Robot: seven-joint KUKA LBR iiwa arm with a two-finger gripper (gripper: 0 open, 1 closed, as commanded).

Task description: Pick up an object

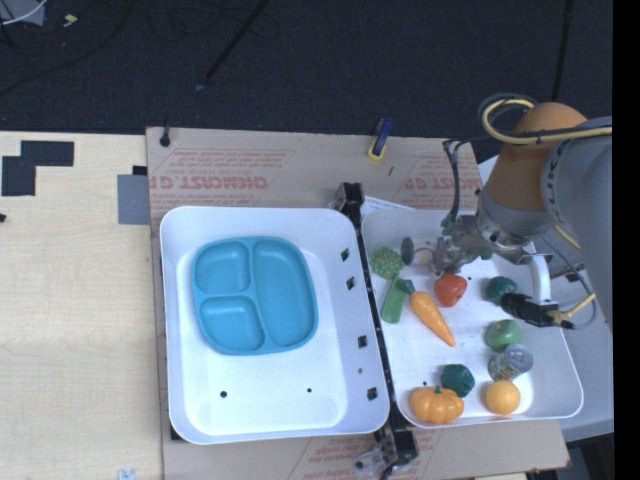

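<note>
The right bin (560, 408) holds several toy foods. Among them are a red tomato (451, 289), an orange carrot (434, 318), a green cucumber (396, 301) and a leafy green piece (386, 262). My gripper (450, 255) is low over the bin's far part, just above and behind the tomato, with the grey arm and its orange band reaching in from the right. The gripper's body hides whatever lies directly under it.
Further toys lie toward the right bin's near and right side: a pumpkin (436, 405), an orange (502, 397), a silver can (516, 361), a green pepper (503, 334) and two dark green pieces (458, 378). The left bin (200, 408) holds a blue divided plate (255, 295).
</note>
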